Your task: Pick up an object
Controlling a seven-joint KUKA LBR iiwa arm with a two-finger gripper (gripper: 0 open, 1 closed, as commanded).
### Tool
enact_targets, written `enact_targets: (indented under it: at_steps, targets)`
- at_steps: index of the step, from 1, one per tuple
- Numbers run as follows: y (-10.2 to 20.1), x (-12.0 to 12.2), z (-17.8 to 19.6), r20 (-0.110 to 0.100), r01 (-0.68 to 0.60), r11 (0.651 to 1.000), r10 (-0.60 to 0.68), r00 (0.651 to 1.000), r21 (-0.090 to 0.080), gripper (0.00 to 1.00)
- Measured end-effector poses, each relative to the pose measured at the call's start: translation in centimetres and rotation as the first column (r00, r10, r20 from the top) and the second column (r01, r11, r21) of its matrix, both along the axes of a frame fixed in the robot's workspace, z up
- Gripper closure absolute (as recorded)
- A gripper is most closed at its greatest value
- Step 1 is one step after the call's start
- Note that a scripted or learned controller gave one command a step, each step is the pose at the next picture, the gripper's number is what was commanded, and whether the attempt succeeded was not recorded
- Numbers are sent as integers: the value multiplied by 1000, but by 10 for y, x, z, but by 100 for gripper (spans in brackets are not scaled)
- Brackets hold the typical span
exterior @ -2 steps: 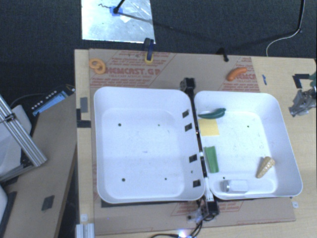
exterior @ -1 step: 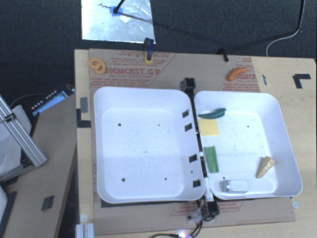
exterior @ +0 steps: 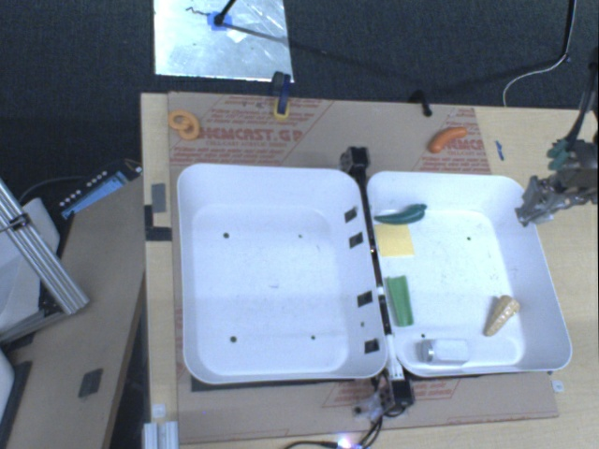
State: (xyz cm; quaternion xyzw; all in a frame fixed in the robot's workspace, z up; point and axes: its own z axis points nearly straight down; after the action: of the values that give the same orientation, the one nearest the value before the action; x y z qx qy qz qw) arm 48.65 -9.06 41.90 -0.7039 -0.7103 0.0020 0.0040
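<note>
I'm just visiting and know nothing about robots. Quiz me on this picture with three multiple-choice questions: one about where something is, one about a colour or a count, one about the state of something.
1. Where does the gripper sit?
A. Over the left bin's middle
B. At the right bin's far right rim
C. Above the foil sheet

2. What colour is the flat square in the right bin?
A. Yellow
B. Red
C. Black

3. How does the green block lie?
A. Between the gripper's fingers
B. Loose on the right bin's floor
C. Outside on the cardboard

Answers:
1 B: the grey gripper hangs at that rim, near the picture's right edge.
2 A: the square is pale yellow, just below the curved dark green piece.
3 B: the block rests flat near the divider, far from the gripper.
</note>
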Motion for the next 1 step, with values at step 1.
enact_targets:
  at_steps: [1]
  targets:
    - [-41, 0, 123, 26, 11, 1000, -11, 1000, -8, 100]
